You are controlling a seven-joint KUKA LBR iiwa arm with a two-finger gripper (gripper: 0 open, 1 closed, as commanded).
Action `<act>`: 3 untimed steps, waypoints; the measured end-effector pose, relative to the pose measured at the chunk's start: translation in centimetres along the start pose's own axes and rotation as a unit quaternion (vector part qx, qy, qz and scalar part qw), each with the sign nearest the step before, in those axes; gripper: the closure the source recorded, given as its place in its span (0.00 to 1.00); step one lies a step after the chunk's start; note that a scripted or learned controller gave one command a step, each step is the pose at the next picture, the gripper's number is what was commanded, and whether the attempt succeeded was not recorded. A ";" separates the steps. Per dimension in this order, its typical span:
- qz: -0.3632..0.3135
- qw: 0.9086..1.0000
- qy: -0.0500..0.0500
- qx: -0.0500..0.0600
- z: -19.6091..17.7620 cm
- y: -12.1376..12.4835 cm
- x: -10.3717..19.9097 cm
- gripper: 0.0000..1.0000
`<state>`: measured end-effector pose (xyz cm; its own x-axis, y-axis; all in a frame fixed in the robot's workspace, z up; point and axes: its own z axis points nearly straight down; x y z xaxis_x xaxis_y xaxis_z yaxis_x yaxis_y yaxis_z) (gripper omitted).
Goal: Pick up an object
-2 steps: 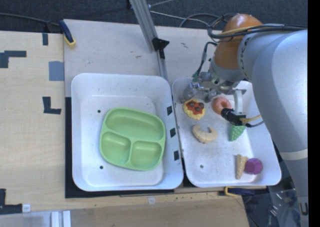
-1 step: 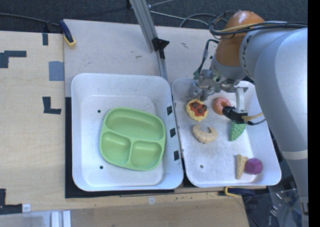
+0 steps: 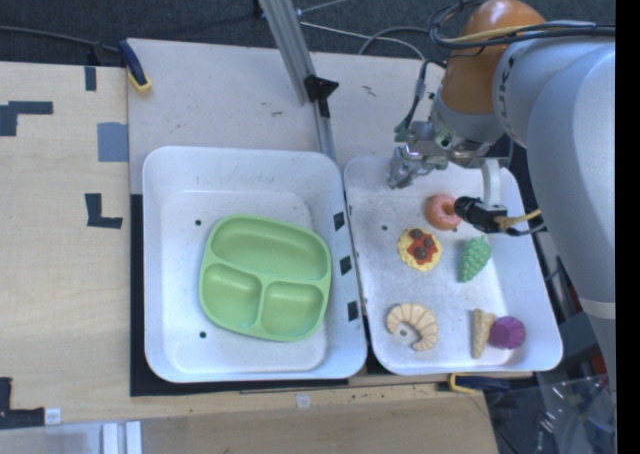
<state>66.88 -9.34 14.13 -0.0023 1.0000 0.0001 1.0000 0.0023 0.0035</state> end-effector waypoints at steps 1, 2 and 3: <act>0.000 1.000 0.000 -0.001 -5.1 0.9 -0.6 1.00; 0.000 1.000 0.000 -0.001 -11.3 0.7 0.0 1.00; 0.000 1.000 0.000 -0.001 -16.2 0.8 0.1 1.00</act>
<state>67.62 -9.26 30.33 -0.0021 1.0000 -0.0004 1.0000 0.0021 0.0050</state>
